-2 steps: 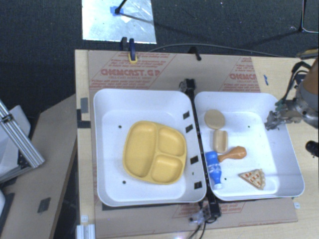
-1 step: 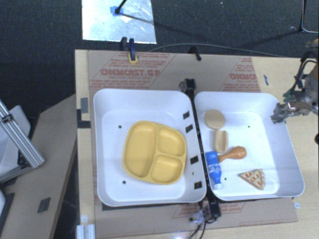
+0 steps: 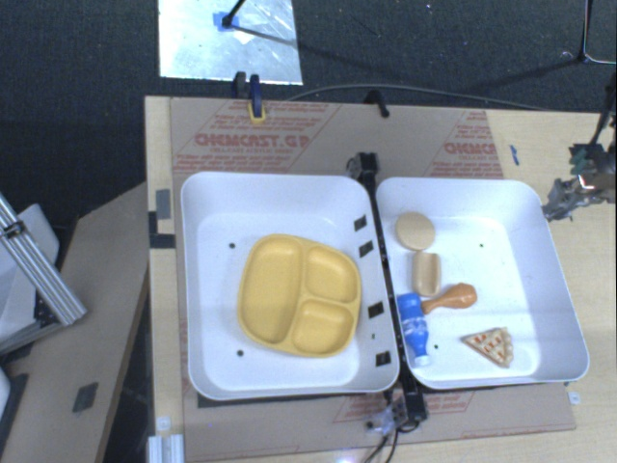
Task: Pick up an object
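Over the right bin (image 3: 549,258), camera view: five small items lie along its left half. I log a round beige cookie-like disc (image 3: 415,230), a tan bread-roll piece (image 3: 427,273) just below it, an orange drumstick (image 3: 451,299), a blue bottle (image 3: 414,328) against the divider, and a pizza slice (image 3: 489,345) nearer the front. The left bin (image 3: 207,258) carries a yellow divided plate (image 3: 299,294).

The gripper (image 3: 576,189) sits at the right bin's far right rim, well apart from all items; too small and blurred for me to tell its opening or any load.

My pick candidate is the blue bottle: it looks like light, rigid toy plastic, probably slick. I would grasp across its body, mid-length, though the divider beside it crowds one side.
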Robot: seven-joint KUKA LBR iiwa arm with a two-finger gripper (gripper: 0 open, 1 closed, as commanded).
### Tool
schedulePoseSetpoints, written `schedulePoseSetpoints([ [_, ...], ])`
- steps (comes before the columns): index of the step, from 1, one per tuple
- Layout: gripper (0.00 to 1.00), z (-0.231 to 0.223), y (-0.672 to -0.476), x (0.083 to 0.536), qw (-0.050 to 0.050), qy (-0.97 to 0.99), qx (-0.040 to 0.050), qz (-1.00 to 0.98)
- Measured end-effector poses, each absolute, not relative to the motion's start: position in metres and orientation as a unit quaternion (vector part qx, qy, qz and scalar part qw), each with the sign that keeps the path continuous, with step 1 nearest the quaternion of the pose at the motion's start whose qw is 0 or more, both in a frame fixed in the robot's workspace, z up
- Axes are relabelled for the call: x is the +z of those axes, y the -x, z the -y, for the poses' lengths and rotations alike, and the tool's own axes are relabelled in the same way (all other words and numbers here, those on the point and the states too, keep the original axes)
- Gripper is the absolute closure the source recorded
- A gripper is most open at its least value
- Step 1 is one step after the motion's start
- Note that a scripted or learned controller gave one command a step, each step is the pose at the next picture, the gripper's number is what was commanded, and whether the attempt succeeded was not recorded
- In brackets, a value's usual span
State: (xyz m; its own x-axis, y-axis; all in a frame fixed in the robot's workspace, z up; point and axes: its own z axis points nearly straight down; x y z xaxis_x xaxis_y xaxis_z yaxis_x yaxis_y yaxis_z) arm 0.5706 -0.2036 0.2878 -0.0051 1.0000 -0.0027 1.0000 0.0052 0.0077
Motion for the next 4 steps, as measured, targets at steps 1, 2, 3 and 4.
schedulePoseSetpoints([
  [1,1.00,0.153,-0.563,0.290,0.001,-0.704,0.0007,-0.710],
  [2,1.00,0.097,-0.554,0.289,0.000,-0.704,0.0013,-0.711],
  [3,1.00,0.048,-0.543,0.268,-0.001,-0.704,0.0007,-0.710],
  [4,1.00,-0.001,-0.535,0.248,-0.001,-0.704,0.0006,-0.710],
])
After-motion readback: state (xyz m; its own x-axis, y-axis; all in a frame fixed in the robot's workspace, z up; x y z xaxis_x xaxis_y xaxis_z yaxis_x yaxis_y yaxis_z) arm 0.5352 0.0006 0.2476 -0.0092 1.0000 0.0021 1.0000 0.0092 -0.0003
